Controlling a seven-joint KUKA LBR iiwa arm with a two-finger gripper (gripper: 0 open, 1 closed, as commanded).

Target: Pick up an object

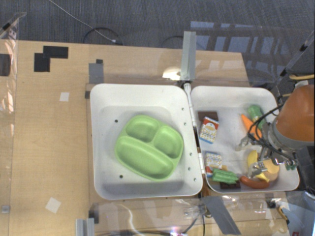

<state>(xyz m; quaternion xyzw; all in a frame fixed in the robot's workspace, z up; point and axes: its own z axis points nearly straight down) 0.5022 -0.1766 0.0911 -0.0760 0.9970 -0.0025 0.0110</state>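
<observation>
Several toy foods are crowding the lower right of the right bin (231, 113), where the end effector (259, 167) is sitting directly over a yellow piece (253, 158), touching it; a red piece (251, 183) is lying just below. Its opening cannot be told.
</observation>
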